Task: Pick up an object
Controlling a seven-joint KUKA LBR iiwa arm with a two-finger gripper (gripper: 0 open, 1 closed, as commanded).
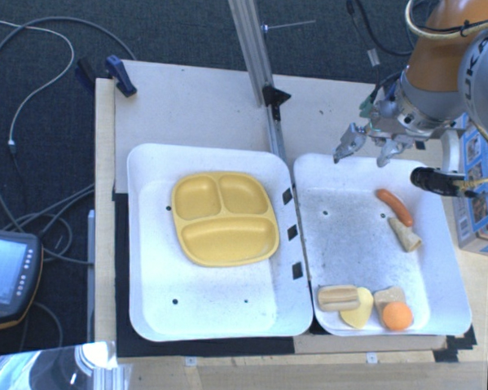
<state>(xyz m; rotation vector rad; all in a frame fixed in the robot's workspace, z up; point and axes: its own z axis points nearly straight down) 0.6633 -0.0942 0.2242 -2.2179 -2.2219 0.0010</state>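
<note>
My gripper [363, 153] hangs above the far edge of the right bin [364, 237], its two fingers spread apart with nothing between them. In that bin a red-orange sausage [395, 206] lies near the far right, below and to the right of the gripper. A tan wedge [405, 234] lies just beside the sausage. At the near edge sit a bread roll [339, 298], a pale yellow piece [357, 312], a small tan block [388, 296] and an orange ball [397, 316].
The left bin [149, 291] holds a yellow divided plate [223, 217]. A metal pole [259, 60] rises from the bench behind the seam between the bins. Black clips [292, 232] sit along that seam. A blue clamp [120, 73] grips the bench's far left corner.
</note>
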